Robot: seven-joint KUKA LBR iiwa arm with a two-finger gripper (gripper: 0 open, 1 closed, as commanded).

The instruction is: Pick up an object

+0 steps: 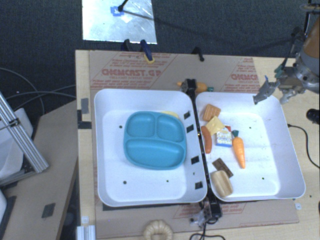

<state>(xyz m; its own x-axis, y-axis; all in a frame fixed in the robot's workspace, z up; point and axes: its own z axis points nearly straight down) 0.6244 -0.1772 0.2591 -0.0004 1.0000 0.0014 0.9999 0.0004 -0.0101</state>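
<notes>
The jaws (pixel 274 90) are spread apart with nothing between them, up over the far right corner of the right bin (pixel 280 129), the grey arm (pixel 309 59) coming in from the right edge. Below and to the left, the pickable bits all sit along the left half of that bin: an orange carrot (pixel 239 152) lying lengthwise near the middle, a small blue and white packet (pixel 224 138) just beside it on the left, a pale yellow wedge (pixel 215 125) and a tan waffle-like piece (pixel 211 112) above that, and an orange sausage shape (pixel 206 139) tight against the divider. Nearer the front, a dark brown bar (pixel 222 167) and a beige bread-like lump (pixel 222 183) right below it. Across the divider, the left bin (pixel 112 184) carries a blue sectioned plate (pixel 154 139) in its middle, with something yellow (pixel 171 114) peeking out behind the plate's far rim. Both bins rest on a cardboard sheet (pixel 150 69) on the worktop
</notes>
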